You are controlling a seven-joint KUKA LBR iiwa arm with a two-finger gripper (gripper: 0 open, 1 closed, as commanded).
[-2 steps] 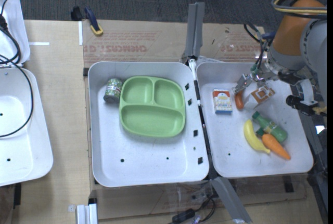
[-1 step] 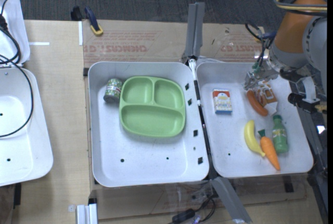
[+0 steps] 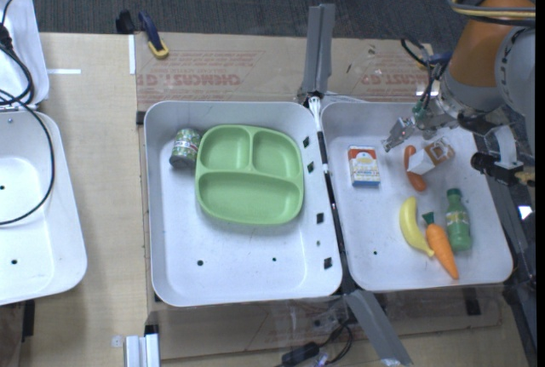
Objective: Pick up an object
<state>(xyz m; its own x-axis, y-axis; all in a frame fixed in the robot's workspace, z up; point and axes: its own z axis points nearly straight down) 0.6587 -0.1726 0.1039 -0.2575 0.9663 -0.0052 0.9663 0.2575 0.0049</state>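
My gripper (image 3: 417, 134) hangs over the back of the right bin (image 3: 375, 255), open, with nothing between its fingers. Just below it lie a small red-orange pepper-like piece (image 3: 415, 167) and a brown cube (image 3: 439, 152). To its left a small white box with orange and blue print (image 3: 364, 165) lies flat. Toward the bin's front are a yellow banana (image 3: 413, 226), an orange carrot (image 3: 442, 250) and a green bottle (image 3: 458, 220), close together.
The left bin (image 3: 170, 272) holds a green divided plate (image 3: 250, 174) and a small green-labelled can (image 3: 184, 147) at the plate's back left. A grey post (image 3: 319, 50) rises between the bins at the back. The arm's orange band (image 3: 481, 42) stands at right.
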